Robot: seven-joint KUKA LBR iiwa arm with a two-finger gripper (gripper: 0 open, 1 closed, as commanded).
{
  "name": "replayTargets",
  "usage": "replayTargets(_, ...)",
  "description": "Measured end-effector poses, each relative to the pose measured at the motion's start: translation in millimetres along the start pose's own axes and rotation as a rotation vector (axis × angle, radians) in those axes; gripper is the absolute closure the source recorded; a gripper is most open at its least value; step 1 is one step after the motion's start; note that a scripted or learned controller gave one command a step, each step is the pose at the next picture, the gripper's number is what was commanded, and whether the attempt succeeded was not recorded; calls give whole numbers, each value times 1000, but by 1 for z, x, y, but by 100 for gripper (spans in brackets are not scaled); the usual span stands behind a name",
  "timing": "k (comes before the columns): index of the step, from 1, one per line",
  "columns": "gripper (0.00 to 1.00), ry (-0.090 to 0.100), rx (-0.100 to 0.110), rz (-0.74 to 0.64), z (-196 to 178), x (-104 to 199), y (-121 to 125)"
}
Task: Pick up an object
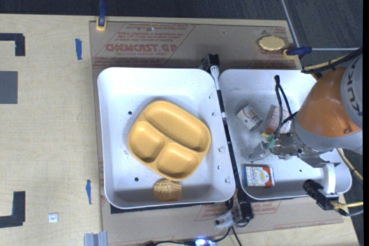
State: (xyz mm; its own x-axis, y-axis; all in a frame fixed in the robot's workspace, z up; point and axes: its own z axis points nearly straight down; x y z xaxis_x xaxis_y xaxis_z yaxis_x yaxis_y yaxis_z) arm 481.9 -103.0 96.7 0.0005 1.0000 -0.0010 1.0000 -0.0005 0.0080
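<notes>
My gripper (264, 148) is low in the right bin (253, 84), at the end of the grey arm with the orange band (328, 108). A small white carton with an orange picture (258, 176) lies flat just in front of the gripper, near the bin's front wall. A small white and red box (249, 116) lies behind the gripper and to its left. A small green and yellow thing (268, 136) shows right at the gripper's tip, and whether it is held is unclear. A thin pale packet (272, 116) stands beside the arm's cables.
The left bin (115, 124) holds a yellow three-part plate (168, 138) and a tan ridged ball (167, 189) by its front wall. A black divider (222, 118) runs between the bins. A gold disc (272, 43) lies on the cardboard behind the right bin.
</notes>
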Motion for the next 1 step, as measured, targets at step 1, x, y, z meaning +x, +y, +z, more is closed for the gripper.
replayTargets(1,0,-1,6,1,11,10,-2)
